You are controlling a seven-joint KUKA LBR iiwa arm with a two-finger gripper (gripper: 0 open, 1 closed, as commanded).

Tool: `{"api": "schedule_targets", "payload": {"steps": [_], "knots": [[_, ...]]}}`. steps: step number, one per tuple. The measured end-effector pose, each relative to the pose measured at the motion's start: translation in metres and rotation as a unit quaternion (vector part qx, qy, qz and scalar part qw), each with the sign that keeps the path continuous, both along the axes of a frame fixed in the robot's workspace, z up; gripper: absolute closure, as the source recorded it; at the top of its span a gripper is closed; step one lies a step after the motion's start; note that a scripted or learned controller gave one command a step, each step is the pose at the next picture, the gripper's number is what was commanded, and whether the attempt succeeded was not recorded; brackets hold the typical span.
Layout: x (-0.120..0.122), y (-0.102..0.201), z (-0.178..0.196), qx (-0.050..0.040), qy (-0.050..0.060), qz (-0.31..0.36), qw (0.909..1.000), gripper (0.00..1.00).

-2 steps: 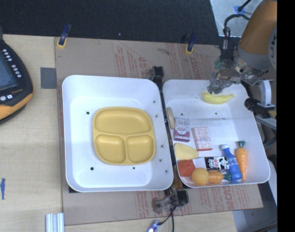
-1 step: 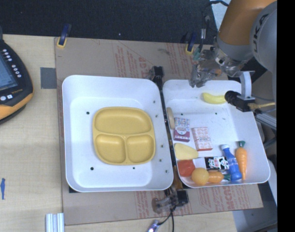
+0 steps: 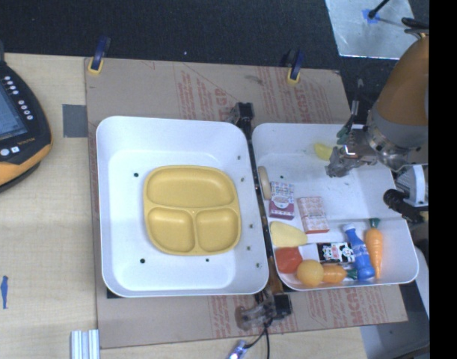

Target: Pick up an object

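Note:
My gripper (image 3: 339, 163) hangs low over the back of the right bin (image 3: 378, 182), coming off the grey and orange arm (image 3: 404, 96) at the right edge. A small yellow piece (image 3: 322, 151) lies just left of it, close to touching. Toward the bin's front lie two small printed packets (image 3: 282, 199) (image 3: 313, 214), a yellow wedge (image 3: 288, 235), a red piece (image 3: 288, 259), an orange ball (image 3: 309, 273), a black and white carton (image 3: 334, 253), a blue bottle (image 3: 359, 253) and a toy carrot (image 3: 373, 249). Nothing shows held in the gripper.
The left bin (image 3: 116, 200) holds a yellow divided plate (image 3: 192, 208). A tan disc (image 3: 264, 182) leans at the right bin's left wall. A teach pendant (image 3: 11, 129) lies on the bench at far left. Clamps (image 3: 99, 53) (image 3: 293, 64) pin the cardboard sheet at the back.

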State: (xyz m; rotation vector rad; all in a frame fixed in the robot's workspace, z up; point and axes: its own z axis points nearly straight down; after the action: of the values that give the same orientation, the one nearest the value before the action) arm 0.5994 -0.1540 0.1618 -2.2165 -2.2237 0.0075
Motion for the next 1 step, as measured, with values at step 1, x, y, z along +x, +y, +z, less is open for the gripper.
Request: {"api": "schedule_targets", "payload": {"steps": [1], "knots": [[0.0004,0.0007,0.0003,0.0002,0.0,0.0,1.0,0.0]]}}
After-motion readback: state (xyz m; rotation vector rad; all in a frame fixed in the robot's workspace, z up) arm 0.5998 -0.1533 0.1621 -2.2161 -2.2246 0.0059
